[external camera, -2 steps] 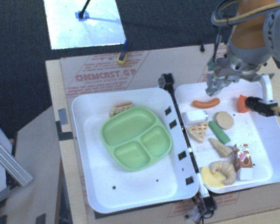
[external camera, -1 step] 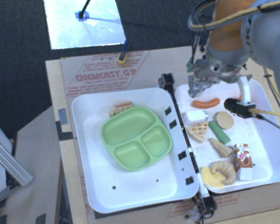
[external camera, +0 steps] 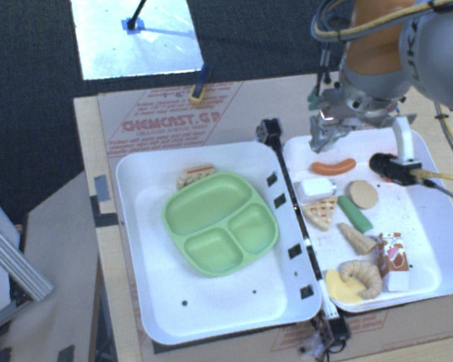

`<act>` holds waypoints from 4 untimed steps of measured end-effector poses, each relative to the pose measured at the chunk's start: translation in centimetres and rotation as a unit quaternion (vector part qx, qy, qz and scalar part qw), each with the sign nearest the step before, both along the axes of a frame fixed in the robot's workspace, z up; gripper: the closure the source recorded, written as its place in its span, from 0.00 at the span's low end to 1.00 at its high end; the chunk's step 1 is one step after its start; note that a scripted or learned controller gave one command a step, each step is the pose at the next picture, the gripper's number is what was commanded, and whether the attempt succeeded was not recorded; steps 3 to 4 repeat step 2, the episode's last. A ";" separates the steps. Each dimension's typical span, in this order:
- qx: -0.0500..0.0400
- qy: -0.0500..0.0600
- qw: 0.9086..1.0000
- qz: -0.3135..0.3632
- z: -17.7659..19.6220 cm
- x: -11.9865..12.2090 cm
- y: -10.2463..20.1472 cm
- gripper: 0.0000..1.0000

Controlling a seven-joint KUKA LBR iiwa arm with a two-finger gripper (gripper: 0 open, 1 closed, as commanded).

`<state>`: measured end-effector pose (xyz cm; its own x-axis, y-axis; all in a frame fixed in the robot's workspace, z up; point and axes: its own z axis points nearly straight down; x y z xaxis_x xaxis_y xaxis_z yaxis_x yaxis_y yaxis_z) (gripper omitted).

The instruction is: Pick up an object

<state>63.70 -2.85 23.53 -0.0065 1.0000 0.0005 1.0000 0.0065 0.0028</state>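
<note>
Currently no pick done: gripper (external camera: 326, 138) over right bin (external camera: 447, 212), just above sausage (external camera: 333, 167). Finger state: cannot tell. Remaining: descend, grasp, lift.

A red sausage (external camera: 333, 167) lay flat near the right bin's far edge, a white block (external camera: 315, 188) just below it. A waffle wedge (external camera: 321, 212), a green stick (external camera: 354, 213) (tilted) and a tan disc (external camera: 364, 193) clustered mid-bin. Nearer sat a croissant-like pastry (external camera: 362, 276) on a yellow slice (external camera: 342, 287).
</note>
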 end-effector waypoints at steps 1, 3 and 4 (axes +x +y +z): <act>0.000 0.000 1.000 0.000 -0.1 0.2 0.1 1.00; -0.001 0.000 1.000 -0.003 -0.7 -0.3 -1.2 1.00; -0.001 0.000 1.000 -0.003 -0.7 -0.3 -1.2 1.00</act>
